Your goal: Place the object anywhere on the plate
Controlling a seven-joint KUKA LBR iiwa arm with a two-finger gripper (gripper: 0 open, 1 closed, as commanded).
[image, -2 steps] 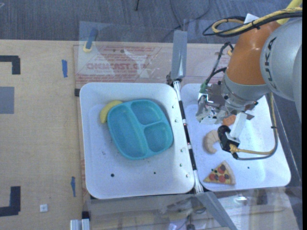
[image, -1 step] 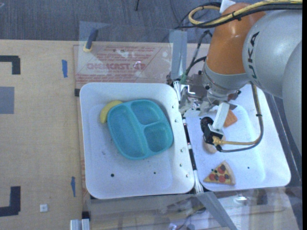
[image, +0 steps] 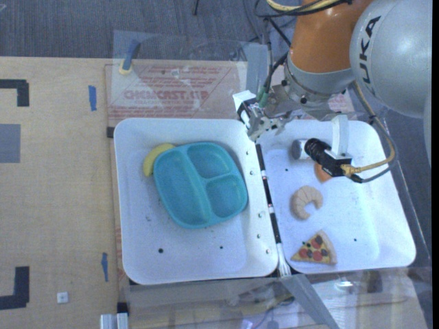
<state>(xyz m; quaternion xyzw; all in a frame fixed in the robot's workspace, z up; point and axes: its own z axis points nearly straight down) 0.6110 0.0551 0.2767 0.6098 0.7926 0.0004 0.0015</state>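
Observation:
A blue divided plate (image: 200, 184) lies in the left bin (image: 137, 238). Beside its upper left rim a yellow banana-like piece (image: 152, 157) pokes out, partly under the plate. In the right bin (image: 384, 232) lie a tan croissant (image: 306, 202), a pizza slice (image: 315, 249) and an orange object (image: 322, 173) partly hidden by a black part of the arm. My gripper (image: 258, 123) hangs over the back end of the divider between the bins, away from all these pieces, and I see nothing in it.
A black cylinder with a yellow cable (image: 328, 159) juts from the arm over the back of the right bin. A clear sheet with red print (image: 175, 91) lies behind the left bin. The wooden bench (image: 55, 184) stretches left.

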